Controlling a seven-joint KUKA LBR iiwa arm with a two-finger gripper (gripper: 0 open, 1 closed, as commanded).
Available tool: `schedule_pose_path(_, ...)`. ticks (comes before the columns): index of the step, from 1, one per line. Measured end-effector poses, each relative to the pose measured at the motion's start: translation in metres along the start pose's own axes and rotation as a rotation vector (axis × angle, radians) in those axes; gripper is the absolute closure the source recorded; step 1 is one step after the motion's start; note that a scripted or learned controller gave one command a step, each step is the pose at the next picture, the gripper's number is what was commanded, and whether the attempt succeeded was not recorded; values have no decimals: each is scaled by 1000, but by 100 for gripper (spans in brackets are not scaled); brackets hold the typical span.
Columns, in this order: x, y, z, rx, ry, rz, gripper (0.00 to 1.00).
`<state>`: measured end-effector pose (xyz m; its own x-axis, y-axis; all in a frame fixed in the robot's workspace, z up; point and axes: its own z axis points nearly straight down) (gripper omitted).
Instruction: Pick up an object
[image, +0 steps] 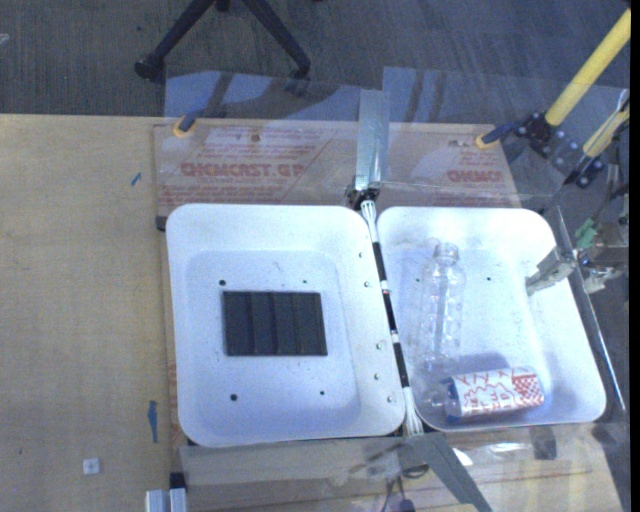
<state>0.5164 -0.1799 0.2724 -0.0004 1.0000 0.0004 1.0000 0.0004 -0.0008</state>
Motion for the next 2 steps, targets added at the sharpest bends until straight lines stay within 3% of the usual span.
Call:
schedule_pose_path(1,50,68,68,-1,-1,146,0)
schedule_pose_path(2,10,35,104,2,1,293,0)
